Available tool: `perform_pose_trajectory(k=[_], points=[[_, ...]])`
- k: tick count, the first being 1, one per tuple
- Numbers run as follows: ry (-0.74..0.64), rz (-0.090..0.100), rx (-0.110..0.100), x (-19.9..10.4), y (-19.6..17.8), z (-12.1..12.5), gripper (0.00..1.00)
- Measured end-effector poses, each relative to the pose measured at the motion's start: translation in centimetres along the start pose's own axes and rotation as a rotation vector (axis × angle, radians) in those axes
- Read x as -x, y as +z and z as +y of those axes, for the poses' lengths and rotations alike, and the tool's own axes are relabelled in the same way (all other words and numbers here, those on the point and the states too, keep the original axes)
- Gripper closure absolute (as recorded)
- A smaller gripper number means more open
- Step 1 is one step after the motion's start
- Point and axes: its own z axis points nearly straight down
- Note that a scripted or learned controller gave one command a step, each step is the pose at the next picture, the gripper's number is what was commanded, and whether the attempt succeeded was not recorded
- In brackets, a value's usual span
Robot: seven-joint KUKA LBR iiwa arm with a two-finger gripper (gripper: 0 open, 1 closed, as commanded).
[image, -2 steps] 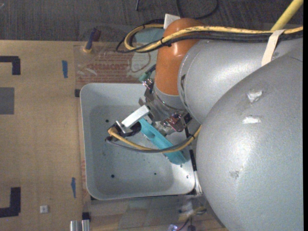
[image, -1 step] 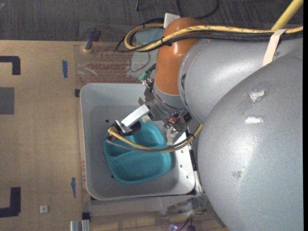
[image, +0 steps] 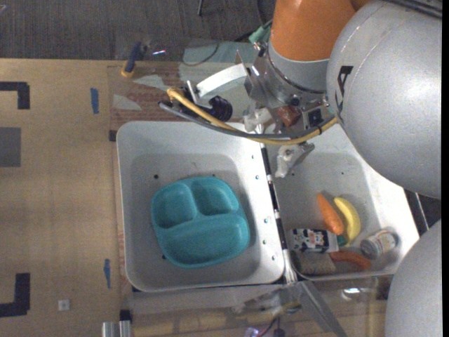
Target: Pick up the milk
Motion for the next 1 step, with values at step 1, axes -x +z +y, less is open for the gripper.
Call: perform_pose_trajectory(k=[1], points=[[-0.081,-0.007,-0.004,5.17,15.06,4.5,0.0]])
